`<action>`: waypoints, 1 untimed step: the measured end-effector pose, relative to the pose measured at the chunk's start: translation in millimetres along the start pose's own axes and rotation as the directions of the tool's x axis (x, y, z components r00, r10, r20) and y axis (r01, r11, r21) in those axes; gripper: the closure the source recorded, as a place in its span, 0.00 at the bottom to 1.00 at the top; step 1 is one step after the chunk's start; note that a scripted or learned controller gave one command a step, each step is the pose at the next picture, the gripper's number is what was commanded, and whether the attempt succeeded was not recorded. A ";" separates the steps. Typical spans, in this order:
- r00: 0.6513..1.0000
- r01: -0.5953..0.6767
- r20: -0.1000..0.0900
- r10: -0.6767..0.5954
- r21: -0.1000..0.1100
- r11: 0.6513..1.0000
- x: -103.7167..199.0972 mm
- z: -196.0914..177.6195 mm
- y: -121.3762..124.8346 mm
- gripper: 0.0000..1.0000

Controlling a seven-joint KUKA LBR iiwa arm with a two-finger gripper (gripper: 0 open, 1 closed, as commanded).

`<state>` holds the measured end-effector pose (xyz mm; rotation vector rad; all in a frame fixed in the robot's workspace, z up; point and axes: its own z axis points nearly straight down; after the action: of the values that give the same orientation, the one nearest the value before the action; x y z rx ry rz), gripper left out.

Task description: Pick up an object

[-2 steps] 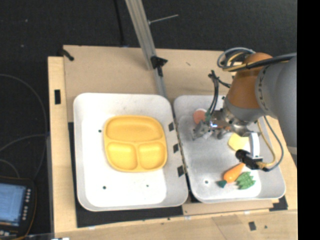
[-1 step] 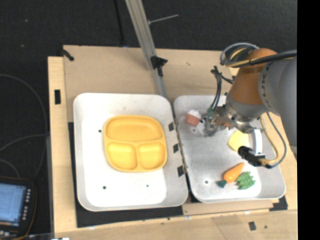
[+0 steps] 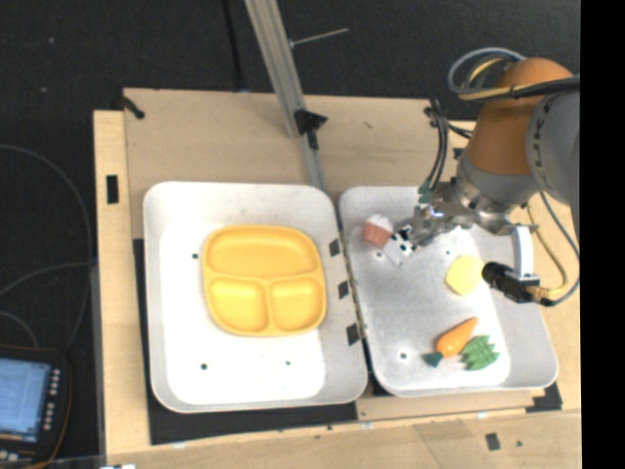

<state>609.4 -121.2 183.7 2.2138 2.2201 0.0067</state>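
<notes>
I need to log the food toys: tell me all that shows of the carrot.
The carrot is a small orange toy, plastic by its look, tapered, with a dark green tip at its lower left end. It lies flat and aslant in the right bin, near the front edge. A green leafy piece lies against its right side. The gripper is well away from it.

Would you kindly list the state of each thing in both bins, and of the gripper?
Yellow tray: flat in the left bin, upright.
Pink object: lying in the right bin, beside the gripper.
Yellow object: lying loose.
Carrot: lying on its side.
Green object: lying beside the carrot.
</notes>
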 end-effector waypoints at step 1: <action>1.000 0.001 0.000 -0.001 0.000 1.000 8.4 -57.9 5.3 1.00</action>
<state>614.2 -112.8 241.5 2.2121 2.2215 0.0074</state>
